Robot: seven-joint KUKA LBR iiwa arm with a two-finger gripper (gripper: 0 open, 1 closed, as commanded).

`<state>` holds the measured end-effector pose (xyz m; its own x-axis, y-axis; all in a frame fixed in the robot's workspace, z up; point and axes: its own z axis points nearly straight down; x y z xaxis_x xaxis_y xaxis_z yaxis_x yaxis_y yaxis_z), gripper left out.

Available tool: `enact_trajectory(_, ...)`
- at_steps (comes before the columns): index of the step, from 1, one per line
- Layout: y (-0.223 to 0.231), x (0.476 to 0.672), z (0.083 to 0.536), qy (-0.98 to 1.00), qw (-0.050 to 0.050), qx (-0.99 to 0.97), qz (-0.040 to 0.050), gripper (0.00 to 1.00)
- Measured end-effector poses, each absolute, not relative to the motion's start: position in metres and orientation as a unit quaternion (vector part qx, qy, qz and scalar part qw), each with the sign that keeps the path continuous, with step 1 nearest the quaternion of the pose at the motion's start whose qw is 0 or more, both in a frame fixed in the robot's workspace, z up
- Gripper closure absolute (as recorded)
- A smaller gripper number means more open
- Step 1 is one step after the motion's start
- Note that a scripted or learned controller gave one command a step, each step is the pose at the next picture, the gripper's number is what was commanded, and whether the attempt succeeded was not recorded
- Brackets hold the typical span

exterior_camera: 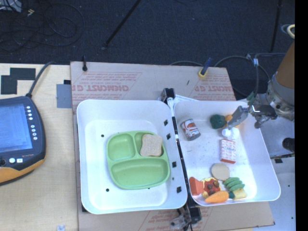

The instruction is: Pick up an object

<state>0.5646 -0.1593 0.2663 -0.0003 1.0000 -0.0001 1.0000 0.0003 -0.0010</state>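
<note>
Gripper (244, 113) over upper right corner of right bin (269, 177); whether it is released or clenched, cannot tell.

Left bin (91, 177): green divided tray (137, 170) with a bread slice (152, 145) in its upper right compartment. Right bin: small can (190, 129) tipped near the divider; dark green item (217, 121) just beside gripper; red-and-white packet (228, 150) mid-bin; tan round piece (220, 171) below it; cluster of toy food at lower edge, including carrot (217, 197) and green pods (234, 183). Tablet pendant (19, 134) on bench (48, 201), far left.
</note>
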Motion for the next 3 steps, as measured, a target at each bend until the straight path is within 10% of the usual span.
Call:
enact_trajectory(2,-0.162,0.645,0.091,-0.708,0.001,-0.706,0.0,0.0)
enact_trajectory(3,-0.164,0.643,0.105,-0.707,0.003,-0.707,0.0019,1.0)
